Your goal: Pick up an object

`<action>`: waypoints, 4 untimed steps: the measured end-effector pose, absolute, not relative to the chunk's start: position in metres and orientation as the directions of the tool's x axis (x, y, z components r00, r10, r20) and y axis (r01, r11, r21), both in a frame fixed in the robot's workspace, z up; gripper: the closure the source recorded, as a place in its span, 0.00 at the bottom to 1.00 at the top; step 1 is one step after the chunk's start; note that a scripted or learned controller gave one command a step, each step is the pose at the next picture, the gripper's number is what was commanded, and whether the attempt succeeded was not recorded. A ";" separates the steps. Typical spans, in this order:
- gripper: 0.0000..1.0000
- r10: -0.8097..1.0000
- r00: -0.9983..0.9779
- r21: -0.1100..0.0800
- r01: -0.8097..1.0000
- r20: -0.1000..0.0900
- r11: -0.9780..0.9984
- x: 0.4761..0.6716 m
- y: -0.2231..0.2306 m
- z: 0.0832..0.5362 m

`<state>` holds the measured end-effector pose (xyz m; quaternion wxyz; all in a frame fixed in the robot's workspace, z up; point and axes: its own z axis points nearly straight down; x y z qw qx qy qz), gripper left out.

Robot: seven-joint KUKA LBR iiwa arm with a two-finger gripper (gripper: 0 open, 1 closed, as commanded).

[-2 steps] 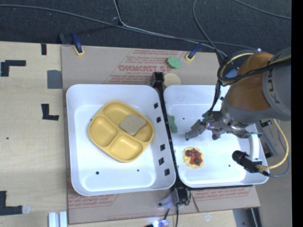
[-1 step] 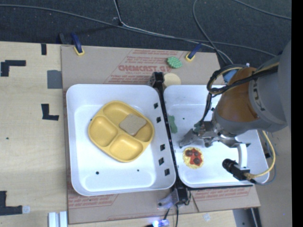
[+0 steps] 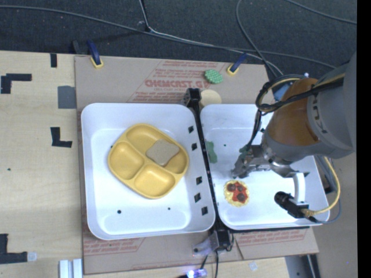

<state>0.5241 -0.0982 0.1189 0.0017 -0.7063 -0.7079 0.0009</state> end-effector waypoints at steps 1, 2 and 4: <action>1.00 1.000 -0.001 0.002 1.000 0.000 0.001 0.516 -0.098 0.166; 1.00 1.000 -0.002 0.003 1.000 -0.001 0.002 0.522 -0.092 0.211; 1.00 1.000 -0.007 -0.001 1.000 0.001 0.007 0.523 -0.031 0.255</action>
